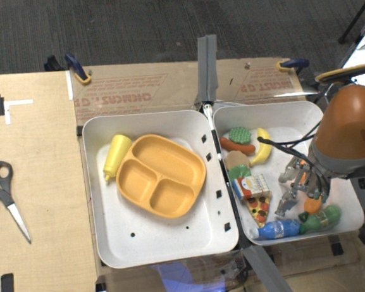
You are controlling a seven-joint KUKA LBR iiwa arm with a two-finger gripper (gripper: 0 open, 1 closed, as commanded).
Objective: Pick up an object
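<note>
Here, the left bin [108, 244] holds an orange tray [161, 174] and yellow bottle [115, 155].

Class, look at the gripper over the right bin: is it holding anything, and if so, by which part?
It cannot be told. The gripper hangs low in the right bin, beside a small orange toy, but nothing visibly sits between its jaws.

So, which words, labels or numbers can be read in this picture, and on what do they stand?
Red print on the cardboard sheet behind the bins: upside down, too blurred to read.
Label on the small carton in the right bin: too small to read.
</note>
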